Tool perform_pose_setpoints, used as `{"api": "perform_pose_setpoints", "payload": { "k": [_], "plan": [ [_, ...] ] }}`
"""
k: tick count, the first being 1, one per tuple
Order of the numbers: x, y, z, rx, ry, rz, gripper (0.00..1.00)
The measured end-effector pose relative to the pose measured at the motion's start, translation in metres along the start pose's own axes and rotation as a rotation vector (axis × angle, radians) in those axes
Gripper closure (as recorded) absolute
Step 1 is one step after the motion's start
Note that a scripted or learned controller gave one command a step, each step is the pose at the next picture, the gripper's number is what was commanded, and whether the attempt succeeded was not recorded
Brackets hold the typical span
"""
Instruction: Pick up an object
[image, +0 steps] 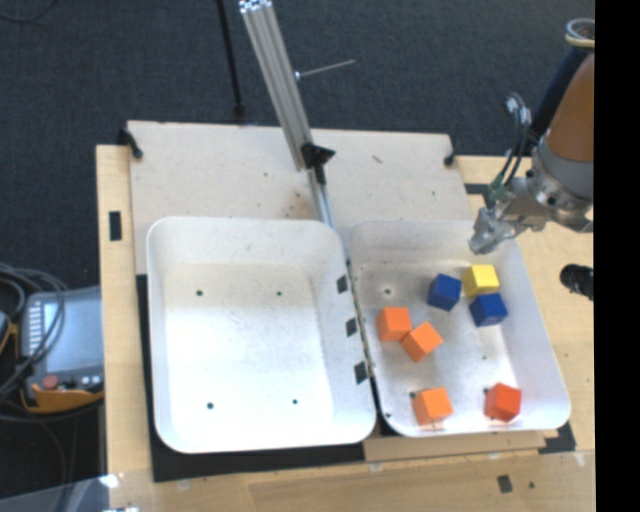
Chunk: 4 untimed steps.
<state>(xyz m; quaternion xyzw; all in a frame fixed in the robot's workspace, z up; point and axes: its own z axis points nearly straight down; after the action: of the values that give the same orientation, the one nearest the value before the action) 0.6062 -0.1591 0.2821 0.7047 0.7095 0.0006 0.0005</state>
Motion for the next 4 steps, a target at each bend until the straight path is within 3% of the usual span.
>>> {"api": "perform_pose_setpoints", "payload": {
  "k": [4],
  "plan": [
    [0.201, 0.022, 0.021, 0.0, 0.0, 0.0, 1.0]
  ]
}}
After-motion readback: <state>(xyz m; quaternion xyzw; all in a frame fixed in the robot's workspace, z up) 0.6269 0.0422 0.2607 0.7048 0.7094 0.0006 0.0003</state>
